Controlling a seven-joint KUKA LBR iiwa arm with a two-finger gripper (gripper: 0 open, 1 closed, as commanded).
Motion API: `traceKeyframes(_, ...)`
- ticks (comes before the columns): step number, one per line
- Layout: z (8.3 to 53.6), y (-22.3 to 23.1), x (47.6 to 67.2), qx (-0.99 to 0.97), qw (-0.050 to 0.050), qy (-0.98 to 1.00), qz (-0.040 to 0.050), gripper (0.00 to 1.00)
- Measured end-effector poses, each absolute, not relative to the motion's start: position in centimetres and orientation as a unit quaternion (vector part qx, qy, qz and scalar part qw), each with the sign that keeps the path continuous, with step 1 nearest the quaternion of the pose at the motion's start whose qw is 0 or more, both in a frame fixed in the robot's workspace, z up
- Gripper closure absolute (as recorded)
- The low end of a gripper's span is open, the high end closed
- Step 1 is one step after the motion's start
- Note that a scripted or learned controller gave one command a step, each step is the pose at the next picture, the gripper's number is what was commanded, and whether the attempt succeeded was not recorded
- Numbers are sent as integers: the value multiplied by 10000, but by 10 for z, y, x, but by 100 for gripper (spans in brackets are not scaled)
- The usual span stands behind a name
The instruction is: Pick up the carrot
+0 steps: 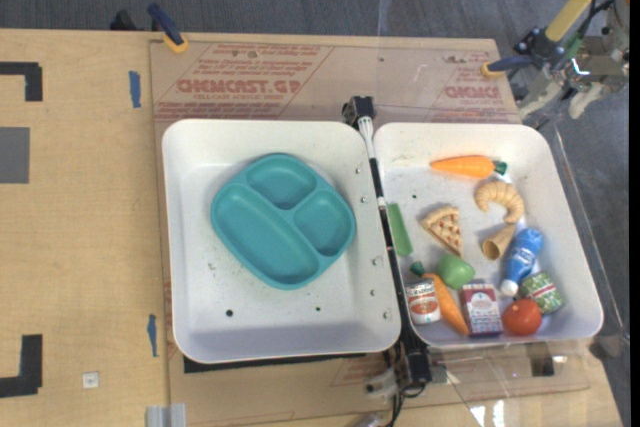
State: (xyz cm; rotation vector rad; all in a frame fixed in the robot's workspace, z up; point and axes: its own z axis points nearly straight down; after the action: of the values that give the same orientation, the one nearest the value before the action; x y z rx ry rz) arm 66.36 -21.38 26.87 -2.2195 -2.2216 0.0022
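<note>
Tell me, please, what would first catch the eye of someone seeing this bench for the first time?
The big teal plate lying alone in the left bin stands out first. Next comes the crowded right bin, with the orange carrot near its far edge and a blue bottle and red tomato nearer the front.

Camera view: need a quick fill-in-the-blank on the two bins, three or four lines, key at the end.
1. The teal divided plate lies in the ____ bin.
2. The carrot lies near the far wall of the ____ bin.
3. The croissant lies just in front of the ____.
4. The bottle beside the ice cream cone is ____ in colour.

Missing words: left; right; carrot; blue
</note>
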Motion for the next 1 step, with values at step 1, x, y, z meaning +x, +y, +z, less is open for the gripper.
traceKeyframes(1,110,-199,672,-6583,6,-7528,-42,0)
